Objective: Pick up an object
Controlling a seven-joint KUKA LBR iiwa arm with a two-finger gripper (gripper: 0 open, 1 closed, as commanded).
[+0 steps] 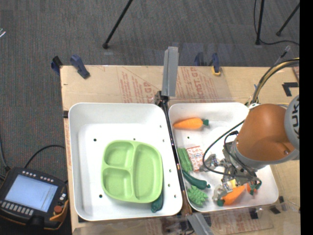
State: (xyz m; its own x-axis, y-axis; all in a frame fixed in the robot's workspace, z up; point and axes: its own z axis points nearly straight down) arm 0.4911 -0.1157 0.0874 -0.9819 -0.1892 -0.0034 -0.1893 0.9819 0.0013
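At the near edge of the right bin (254, 112), the gripper (234, 184) hangs low over the bin floor, under the arm's orange band (264, 131) and a tangle of black cables. Directly at its tip lies an orange carrot (234, 194), tilted, with its thin end toward the bin's near left; it sits so close under the fingers that it seems to touch them, but the wrist and cables hide the fingers, so I cannot tell whether the claw is released, clenched, or grasping the carrot. Just left of that carrot lies a green leafy toy (197, 196), and beyond it a dark green cucumber-like piece (194, 180), a pale green strip (185, 159) and a small red-and-white packet (195, 156). Farther back, near the bin's far wall, a second orange carrot (190, 124) lies well apart from the claw. In the left bin (80, 131) a light green divided plate (132, 171) rests flat, a dark green object (157, 204) peeping out at its near right corner.
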